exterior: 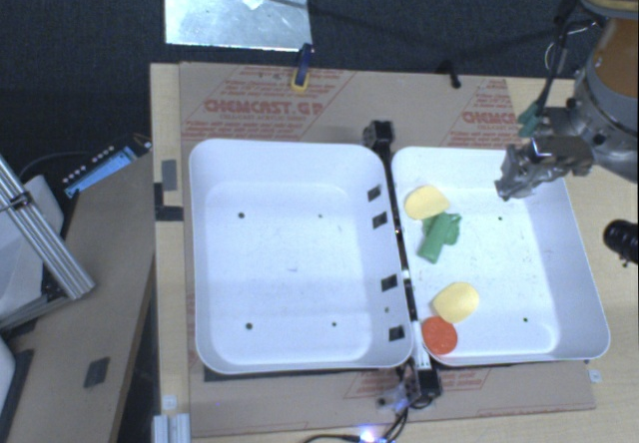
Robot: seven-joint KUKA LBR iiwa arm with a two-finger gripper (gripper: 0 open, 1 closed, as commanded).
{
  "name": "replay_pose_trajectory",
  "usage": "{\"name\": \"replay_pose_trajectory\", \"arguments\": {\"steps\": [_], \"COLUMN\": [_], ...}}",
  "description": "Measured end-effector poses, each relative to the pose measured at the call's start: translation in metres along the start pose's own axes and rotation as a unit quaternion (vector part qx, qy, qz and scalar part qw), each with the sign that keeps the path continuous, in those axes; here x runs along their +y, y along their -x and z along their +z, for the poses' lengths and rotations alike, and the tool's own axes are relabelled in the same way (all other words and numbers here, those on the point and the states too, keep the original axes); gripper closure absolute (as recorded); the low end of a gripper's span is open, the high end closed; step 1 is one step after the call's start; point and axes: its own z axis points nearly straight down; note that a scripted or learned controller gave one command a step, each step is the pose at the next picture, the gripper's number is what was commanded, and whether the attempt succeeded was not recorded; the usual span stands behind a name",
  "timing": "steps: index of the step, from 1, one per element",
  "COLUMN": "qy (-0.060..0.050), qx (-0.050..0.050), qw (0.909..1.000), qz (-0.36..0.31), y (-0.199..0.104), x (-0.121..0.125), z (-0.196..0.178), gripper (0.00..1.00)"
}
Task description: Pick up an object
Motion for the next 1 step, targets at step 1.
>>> {"name": "replay_pose_trajectory", "arguments": {"steps": [1], "qy": [0.006], "qx": [0.000], "qw": [1.0000], "qz": [0.000], "y": [-0.0488], "x": [0.0139], "z": [-0.0211], "gripper": [1.00]}}
